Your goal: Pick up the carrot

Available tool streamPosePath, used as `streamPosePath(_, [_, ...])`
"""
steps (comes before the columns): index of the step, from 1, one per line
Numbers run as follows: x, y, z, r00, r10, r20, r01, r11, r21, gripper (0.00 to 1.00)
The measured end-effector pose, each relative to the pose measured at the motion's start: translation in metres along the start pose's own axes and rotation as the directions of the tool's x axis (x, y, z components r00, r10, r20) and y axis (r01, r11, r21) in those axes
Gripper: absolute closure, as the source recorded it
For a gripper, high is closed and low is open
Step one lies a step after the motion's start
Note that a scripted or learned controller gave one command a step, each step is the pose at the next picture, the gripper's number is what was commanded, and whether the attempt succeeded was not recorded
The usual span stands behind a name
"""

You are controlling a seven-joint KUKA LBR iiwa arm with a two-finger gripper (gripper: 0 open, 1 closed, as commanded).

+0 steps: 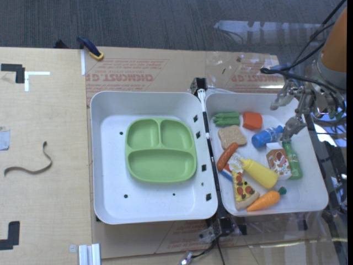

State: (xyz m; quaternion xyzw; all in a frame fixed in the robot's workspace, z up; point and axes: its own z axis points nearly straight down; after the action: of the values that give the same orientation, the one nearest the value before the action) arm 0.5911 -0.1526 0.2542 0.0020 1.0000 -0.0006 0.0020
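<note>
The carrot [265, 200] lies in the lower right of the frame, in the right bin [311, 203], near that bin's front wall, orange body slanting up to a small green top at its right end. Its left end touches or overlaps the pizza slice [241, 187], and just above it sits the yellow mustard bottle [258, 172], so it is boxed in on two sides. Further up are a hot dog [226, 155], a slice of bread [231, 134], a green bean pod [226, 118], an orange block [252, 120], a blue bottle [267, 136], and a printed packet [277, 163] beside a green bottle [292, 160]. The gripper [295, 123] hangs over the upper right part of this bin, well apart from the carrot, with nothing visibly between its fingers; how far they are spread I cannot tell. The left bin [105, 164] holds a green divided plate [161, 149]. The likely trouble is crowding: a descent a little off could land on the mustard bottle or pizza slice, and the carrot's round, tapering body could roll or squirt out if pinched off-centre or near its narrow end.
</note>
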Motion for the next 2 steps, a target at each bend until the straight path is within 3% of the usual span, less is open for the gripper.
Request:
streamPosePath(1, [0.05,-0.007,0.073,0.952,-0.306,-0.001,0.306,0.952,-0.003,0.0])
streamPosePath(2, [0.103,-0.004,0.116,0.882,-0.471,-0.001,0.471,0.882,-0.003,0.0])
